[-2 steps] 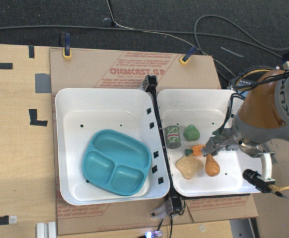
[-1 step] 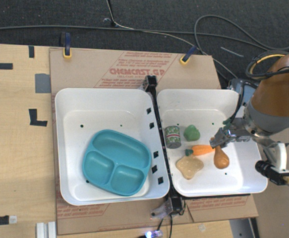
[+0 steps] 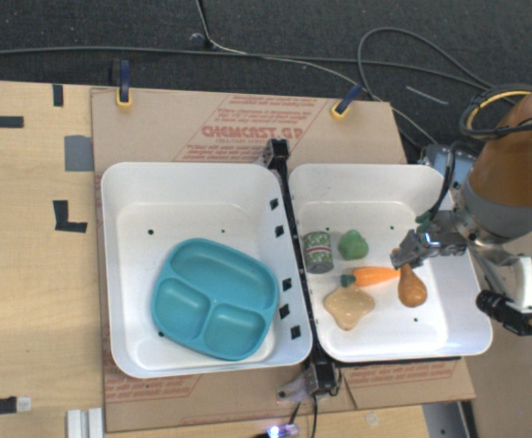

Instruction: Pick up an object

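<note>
The right bin (image 3: 448, 336) holds several small objects. A grey-green can (image 3: 318, 250) stands near the divider, with a green lump (image 3: 353, 243) beside it. An orange carrot (image 3: 375, 276) lies in the middle, a beige piece (image 3: 349, 307) below it, and a brown pear-shaped piece (image 3: 412, 287) to its right. My gripper (image 3: 409, 255) hangs low in the right bin, just above the top of the brown piece and the carrot's right end. Nothing can be seen held in it.
The left bin (image 3: 119, 199) holds a blue sectioned tray (image 3: 213, 297). A black divider (image 3: 284, 235) runs between the bins. The arm's body (image 3: 498, 185) overhangs the right bin's right rim. Cables lie on the dark floor behind.
</note>
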{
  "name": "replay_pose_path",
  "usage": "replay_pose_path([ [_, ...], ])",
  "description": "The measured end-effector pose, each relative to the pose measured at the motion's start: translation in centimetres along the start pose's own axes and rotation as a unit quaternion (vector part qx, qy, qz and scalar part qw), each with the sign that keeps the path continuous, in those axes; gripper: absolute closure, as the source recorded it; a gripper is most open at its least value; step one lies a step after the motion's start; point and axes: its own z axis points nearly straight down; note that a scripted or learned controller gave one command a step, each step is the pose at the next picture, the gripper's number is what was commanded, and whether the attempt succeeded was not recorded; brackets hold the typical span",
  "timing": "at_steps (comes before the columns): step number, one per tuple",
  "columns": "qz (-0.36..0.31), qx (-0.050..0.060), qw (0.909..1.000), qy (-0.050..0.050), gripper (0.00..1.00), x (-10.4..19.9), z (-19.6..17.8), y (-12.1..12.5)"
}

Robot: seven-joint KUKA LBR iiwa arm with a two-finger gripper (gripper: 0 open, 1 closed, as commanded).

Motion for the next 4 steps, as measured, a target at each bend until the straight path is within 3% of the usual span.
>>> replay_pose_path([
  [3, -0.003, 0.001, 1.0, 0.001, 1.0, 15.3, 2.6, 6.7],
  [4, -0.003, 0.0, 1.0, 0.001, 1.0, 20.7, 2.0, 9.4],
])
